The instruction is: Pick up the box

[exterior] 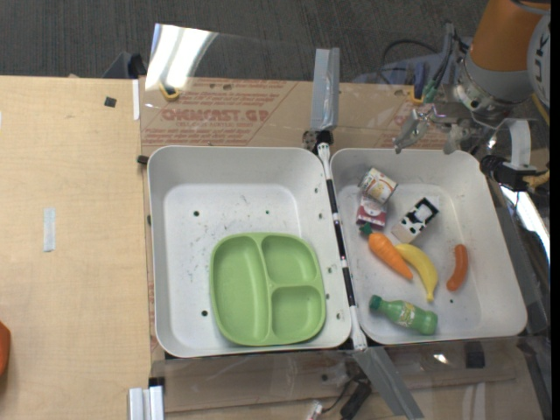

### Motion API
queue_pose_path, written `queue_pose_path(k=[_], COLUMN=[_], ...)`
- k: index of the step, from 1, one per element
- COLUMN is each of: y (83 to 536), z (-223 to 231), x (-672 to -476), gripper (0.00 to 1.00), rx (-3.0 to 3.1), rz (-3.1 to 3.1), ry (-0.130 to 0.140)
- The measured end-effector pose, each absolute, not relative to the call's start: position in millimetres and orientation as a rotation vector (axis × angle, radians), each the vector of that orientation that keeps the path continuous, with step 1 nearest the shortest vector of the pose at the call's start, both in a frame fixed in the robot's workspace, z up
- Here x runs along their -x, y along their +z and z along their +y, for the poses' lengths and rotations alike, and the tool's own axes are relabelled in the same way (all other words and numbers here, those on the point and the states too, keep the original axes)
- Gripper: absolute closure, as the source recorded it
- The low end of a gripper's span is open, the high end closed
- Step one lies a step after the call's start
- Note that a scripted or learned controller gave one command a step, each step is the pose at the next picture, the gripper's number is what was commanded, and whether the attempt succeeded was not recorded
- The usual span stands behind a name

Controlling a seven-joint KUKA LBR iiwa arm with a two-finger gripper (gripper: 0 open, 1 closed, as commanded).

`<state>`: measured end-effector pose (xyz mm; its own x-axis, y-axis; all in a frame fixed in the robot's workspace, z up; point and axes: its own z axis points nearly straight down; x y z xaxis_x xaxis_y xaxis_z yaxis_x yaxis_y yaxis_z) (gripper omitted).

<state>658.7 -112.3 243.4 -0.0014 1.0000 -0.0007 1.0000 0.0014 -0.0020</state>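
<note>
In the right bin (pixel 490 322), a small white and tan box (pixel 378 185) lies near the back left. Just in front of it is a pink and white carton (pixel 371 213). A black-and-white patterned box (pixel 417 220) sits to their right. My gripper (pixel 430 135) hangs over the bin's back edge, behind and to the right of the boxes and apart from them. Its two fingers are spread open with nothing between them.
The right bin also holds a carrot (pixel 388 255), a banana (pixel 420 268), a red sausage (pixel 457 268) and a green bottle (pixel 402 314). A green divided plate (pixel 267 289) lies in the left bin (pixel 175 234). A metal divider (pixel 325 94) stands behind the bins.
</note>
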Motion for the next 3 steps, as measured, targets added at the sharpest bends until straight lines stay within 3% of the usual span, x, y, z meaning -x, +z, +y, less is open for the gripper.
queue_pose_path(k=[1,2,3], y=[107,92,102], z=[-106,-97,-98], x=[-622.8,-658.1,-658.7], gripper=[0.00,0.00,1.00], rx=[2.286,2.274,2.275], rz=[-2.157,-2.168,-2.170], ry=[-0.001,0.000,-0.001])
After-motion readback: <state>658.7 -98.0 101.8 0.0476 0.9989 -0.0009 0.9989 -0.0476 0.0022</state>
